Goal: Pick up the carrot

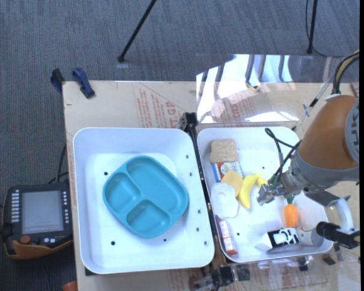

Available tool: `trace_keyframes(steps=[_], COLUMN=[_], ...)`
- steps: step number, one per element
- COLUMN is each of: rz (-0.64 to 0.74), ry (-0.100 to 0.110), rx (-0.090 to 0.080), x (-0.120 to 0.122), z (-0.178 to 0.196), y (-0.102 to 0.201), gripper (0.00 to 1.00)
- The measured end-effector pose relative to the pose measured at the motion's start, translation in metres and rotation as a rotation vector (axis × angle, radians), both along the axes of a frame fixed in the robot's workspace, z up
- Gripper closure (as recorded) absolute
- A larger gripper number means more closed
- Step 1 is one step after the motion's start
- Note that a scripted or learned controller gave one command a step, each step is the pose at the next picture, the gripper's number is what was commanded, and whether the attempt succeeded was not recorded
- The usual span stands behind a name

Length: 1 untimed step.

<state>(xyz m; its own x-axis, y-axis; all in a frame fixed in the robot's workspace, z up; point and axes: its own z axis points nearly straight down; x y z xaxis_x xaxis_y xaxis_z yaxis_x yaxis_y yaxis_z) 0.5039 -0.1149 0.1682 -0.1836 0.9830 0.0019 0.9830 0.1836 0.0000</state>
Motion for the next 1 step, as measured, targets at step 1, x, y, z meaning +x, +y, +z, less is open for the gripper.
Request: trace_keyframes(steps=[1], rz=[0.234], ry=[0.002], rx=[-0.001], x=[-0.0003], z=[-0.0155], y=[-0.0638], gripper=[1.0])
